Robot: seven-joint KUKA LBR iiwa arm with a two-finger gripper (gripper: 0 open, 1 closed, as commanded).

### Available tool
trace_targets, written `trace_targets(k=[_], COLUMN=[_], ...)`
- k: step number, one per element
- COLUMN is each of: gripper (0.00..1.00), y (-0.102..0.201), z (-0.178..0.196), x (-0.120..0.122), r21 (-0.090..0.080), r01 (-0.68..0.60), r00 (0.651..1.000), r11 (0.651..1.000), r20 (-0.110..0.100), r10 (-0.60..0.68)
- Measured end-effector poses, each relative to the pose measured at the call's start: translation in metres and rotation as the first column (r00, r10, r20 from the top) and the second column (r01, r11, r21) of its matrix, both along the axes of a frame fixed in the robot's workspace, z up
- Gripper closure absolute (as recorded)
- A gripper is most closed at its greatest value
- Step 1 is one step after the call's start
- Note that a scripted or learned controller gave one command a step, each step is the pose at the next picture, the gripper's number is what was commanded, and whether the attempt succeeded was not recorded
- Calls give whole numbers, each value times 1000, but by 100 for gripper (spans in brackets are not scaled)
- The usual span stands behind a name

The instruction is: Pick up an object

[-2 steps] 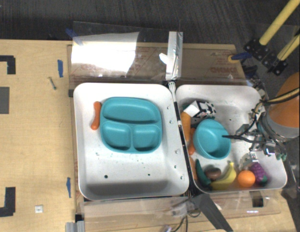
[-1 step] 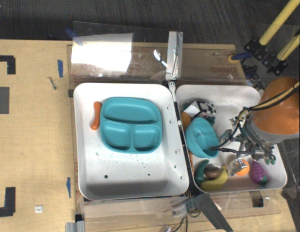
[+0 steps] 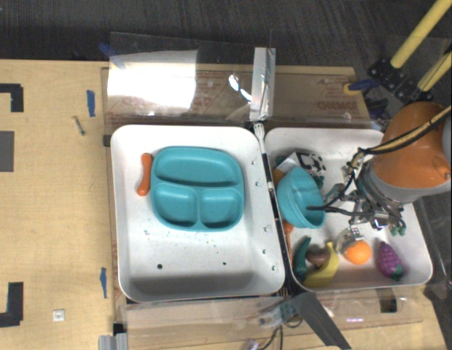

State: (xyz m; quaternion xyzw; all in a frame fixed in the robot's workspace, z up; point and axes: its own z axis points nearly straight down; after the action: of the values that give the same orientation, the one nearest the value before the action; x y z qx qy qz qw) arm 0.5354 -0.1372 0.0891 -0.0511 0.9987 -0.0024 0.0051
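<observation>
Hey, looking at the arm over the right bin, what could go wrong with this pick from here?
1. The gripper hangs right above the orange ball, which looks round and smooth, so it may roll or squirt out.
2. The purple toy and the yellow banana lie close on either side, so a finger might knock one.
3. The tipped teal bowl sits near the wrist and could get bumped.

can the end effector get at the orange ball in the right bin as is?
Probably yes: the end effector hangs just above the orange ball, nothing covering it. The purple toy and yellow toy sit alongside, apart.
</observation>
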Motion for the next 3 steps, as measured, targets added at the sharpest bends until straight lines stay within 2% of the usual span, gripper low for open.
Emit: trace_targets(k=[1,2,3], gripper=[0,0,0], y=[43,40,45], z=[1,0,0], x=[-18,27,14], r21=[2,0,1], r01=[14,-131,-141], r00=[1000,991,990], r11=[1000,991,990], r20=[3,-1,2], r10=[-14,131,141])
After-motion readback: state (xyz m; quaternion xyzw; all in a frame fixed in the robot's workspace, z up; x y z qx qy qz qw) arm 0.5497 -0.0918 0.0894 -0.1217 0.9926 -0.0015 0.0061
